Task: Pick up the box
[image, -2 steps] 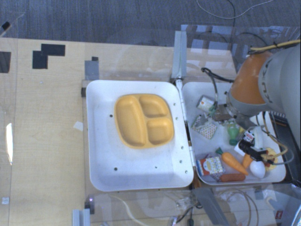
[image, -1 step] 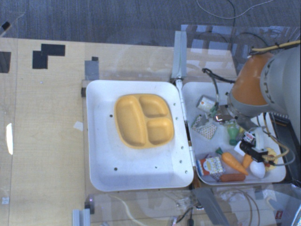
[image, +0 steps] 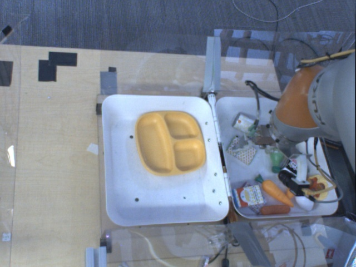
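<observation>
Wooden bench [image: 50, 149], yellow tray [image: 169, 142] in left bin [image: 119, 204], box [image: 251, 195] in right bin [image: 225, 113]

Overhead, slanted, seemingly above both bins [image: 111, 166]

You had a pale wood bench [image: 50, 166] under the camera, with black tape patches [image: 55, 64] near its far left edge. Beyond it ran dark blue-grey carpet [image: 111, 10], where a thin white cable [image: 261, 7] looped. Clear plastic panels [image: 261, 43] stood at the bench's far right, catching soft, even light
</observation>
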### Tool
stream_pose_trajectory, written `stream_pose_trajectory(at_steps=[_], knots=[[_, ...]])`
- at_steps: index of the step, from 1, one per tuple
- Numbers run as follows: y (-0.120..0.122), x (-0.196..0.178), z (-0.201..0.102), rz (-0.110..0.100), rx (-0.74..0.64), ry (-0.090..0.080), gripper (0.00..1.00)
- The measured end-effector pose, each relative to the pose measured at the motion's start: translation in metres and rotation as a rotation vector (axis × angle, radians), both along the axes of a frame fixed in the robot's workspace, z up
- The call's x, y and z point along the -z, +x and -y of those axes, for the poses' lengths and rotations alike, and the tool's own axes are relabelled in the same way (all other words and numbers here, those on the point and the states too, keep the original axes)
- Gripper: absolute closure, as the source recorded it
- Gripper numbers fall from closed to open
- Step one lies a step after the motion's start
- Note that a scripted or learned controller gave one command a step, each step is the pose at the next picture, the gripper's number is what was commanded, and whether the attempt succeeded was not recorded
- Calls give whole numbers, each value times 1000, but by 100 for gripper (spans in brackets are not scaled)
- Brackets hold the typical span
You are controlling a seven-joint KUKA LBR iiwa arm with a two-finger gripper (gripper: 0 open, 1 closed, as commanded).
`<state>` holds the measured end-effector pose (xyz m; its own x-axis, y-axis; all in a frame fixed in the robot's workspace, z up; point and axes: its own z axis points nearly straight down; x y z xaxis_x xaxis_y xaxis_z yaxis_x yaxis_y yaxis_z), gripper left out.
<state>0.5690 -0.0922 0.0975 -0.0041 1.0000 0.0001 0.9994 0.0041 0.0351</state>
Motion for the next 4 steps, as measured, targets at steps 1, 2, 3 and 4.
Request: stream_pose_trajectory(at_steps=[1,2,3,4], knots=[[3,3,-7,-15,100,3,0],[7,-11,-7,-1,92,-1,100],[7,-11,-7,-1,93,-1,0],[102,11,1,-29,109,1,0]])
